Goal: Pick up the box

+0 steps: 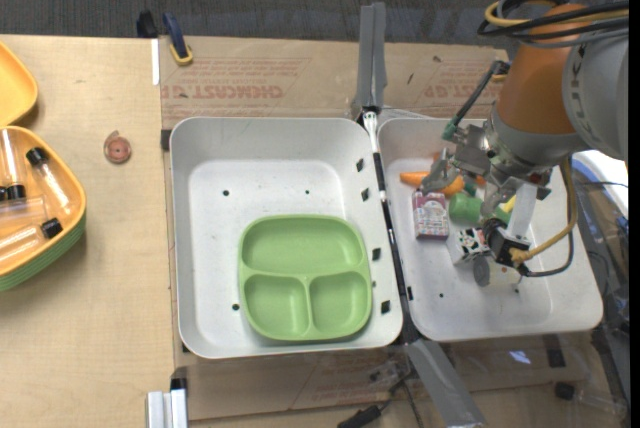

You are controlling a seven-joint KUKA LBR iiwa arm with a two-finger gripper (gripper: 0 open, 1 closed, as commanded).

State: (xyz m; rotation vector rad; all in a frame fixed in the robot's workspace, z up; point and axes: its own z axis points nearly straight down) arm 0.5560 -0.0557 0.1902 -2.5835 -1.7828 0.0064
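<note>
The box (431, 214) is small and pink-purple with a white label. It stands in the right bin (520, 311) near that bin's left wall. My gripper (478, 196) hangs over the middle of the right bin, just right of the box and above a cluster of small toys. The box sits apart from it on the bin floor. The wrist and cables hide part of the toys beneath.
Around the gripper lie an orange carrot-like piece (414, 178), a green toy (465, 208), a yellow piece (507, 206) and a black-and-white item (470, 241). A green divided tray (305, 276) rests in the left bin (200, 216). A yellow tray (40, 206) with vials sits far left.
</note>
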